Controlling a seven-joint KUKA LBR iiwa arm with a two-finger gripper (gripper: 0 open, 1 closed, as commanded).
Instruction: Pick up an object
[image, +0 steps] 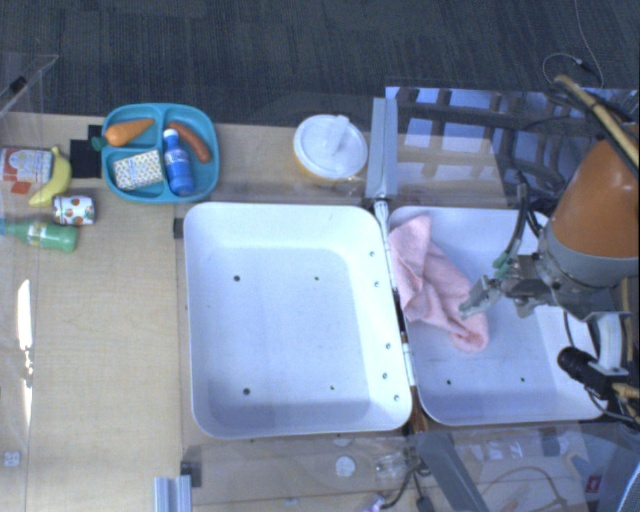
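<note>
A crumpled pink cloth (425, 282) lies in the right bin (520, 395), bunched against its left wall. My gripper (480, 296) comes in from the right and sits low at the cloth's lower right edge, touching or just above it. The grey wrist and orange band rise behind it at the right. From this slant I cannot make out whether any cloth is caught in the gripper.
The left bin (290, 405) stands beside the right one. Behind them are a white lidded tub (330, 148) and a blue divided plate (160, 152) of toy food. A banana (55, 178), a small can (74, 209) and a green bottle (42, 235) lie far left.
</note>
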